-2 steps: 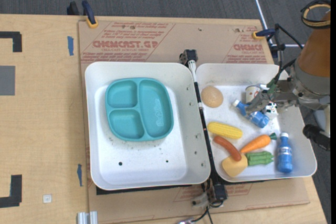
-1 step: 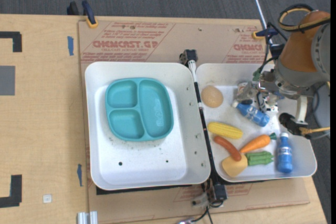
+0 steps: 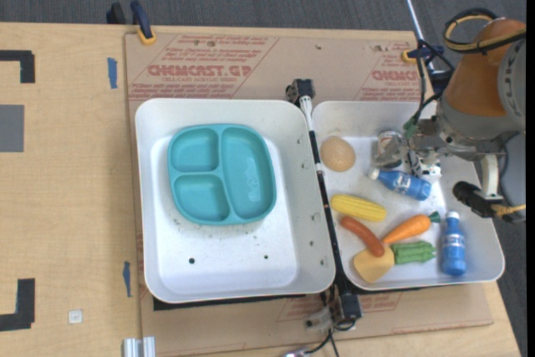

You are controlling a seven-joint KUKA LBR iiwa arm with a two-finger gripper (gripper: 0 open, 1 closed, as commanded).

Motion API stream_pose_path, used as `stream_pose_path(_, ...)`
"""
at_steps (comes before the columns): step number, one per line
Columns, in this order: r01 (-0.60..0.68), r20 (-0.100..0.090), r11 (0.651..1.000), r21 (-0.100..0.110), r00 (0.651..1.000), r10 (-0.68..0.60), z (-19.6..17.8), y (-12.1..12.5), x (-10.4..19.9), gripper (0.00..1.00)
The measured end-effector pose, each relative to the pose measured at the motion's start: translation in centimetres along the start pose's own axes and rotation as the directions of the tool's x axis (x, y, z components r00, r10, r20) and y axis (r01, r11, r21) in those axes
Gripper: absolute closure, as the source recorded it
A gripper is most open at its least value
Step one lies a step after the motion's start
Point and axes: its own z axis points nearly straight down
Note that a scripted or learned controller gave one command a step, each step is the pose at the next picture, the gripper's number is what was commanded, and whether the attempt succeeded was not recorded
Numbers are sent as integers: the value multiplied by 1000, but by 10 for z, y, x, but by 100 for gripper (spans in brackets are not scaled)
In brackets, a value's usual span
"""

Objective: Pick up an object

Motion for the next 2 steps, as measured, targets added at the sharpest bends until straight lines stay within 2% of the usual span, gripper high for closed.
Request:
stream_pose_path(1,290,2,957,-11,957,-290,3,12,-1,0)
stream_pose_path(2,289,-1,957,-5,957,-289,-6,11,-1,100)
